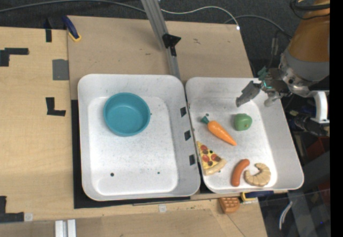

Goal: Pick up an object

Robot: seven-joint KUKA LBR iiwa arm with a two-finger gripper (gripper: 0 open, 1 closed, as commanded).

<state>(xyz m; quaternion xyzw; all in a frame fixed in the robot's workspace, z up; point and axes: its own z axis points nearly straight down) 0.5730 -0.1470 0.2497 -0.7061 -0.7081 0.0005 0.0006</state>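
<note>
The right bin (pixel 214 90) holds a small green fruit (pixel 243 121), an orange carrot (pixel 221 131), a pizza slice (pixel 209 159), a red sausage (pixel 239 172) and a tan croissant (pixel 258 175). A blue bowl (pixel 126 114) sits in the left bin (pixel 91 88). My gripper (pixel 253 102) hangs over the back right of the right bin, just above and behind the green fruit. It is open, with nothing between its fingers.
A slanted grey pole (pixel 155 16) crosses the bench behind the bins. Cables run along the dark floor at the back. A small orange block (pixel 229 205) lies on the bench in front of the right bin.
</note>
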